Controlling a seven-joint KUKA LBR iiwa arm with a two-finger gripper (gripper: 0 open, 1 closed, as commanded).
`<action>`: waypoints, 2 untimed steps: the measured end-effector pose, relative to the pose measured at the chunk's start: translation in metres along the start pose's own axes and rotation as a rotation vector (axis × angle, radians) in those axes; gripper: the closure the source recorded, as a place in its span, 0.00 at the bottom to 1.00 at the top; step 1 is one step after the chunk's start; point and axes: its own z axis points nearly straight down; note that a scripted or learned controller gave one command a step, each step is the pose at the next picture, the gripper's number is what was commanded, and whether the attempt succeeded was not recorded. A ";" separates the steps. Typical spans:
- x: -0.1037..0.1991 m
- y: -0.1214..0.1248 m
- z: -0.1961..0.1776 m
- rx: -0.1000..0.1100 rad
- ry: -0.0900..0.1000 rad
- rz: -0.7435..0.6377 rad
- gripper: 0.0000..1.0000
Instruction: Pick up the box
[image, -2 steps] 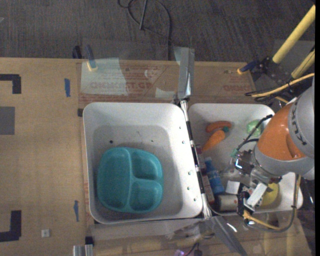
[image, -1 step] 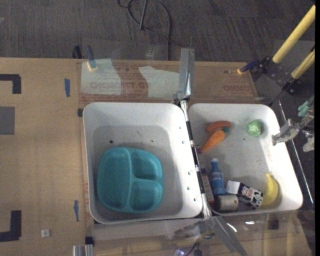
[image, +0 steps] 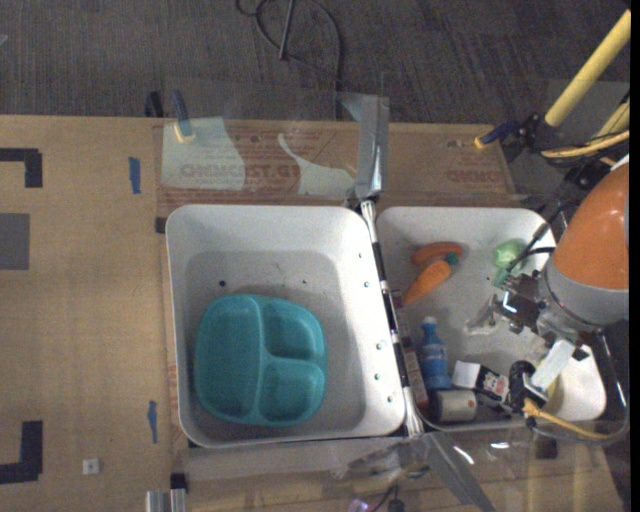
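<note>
In the right-hand shallow white bin, the grey arm's metal pincer is hanging low over the bin floor, reaching in from the right beneath the orange band; how far apart it is standing I cannot tell, and nothing is showing between its tips. Just behind it a pale green object is lying near the bin's far wall. Further left, two orange carrot-shaped toys are resting side by side, the nearer one tilted toward the dividing rim. Nearer the camera, a blue plastic bottle with a white label is lying along the left wall. The small box with a white face and dark printed end is sitting on the bin floor near the front wall, below and slightly left of the pincer, apart from it. A brownish cylindrical can is lying just beside the box, crowding its front-left side. In the left-hand white bin, a teal divided plastic plate is lying flat. Both bins are sitting on the cardboard-covered worktop.
</note>
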 end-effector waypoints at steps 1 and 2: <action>-0.001 -0.001 -0.006 0.007 -0.004 -0.001 1.00; 0.015 -0.009 -0.002 0.000 0.000 -0.130 1.00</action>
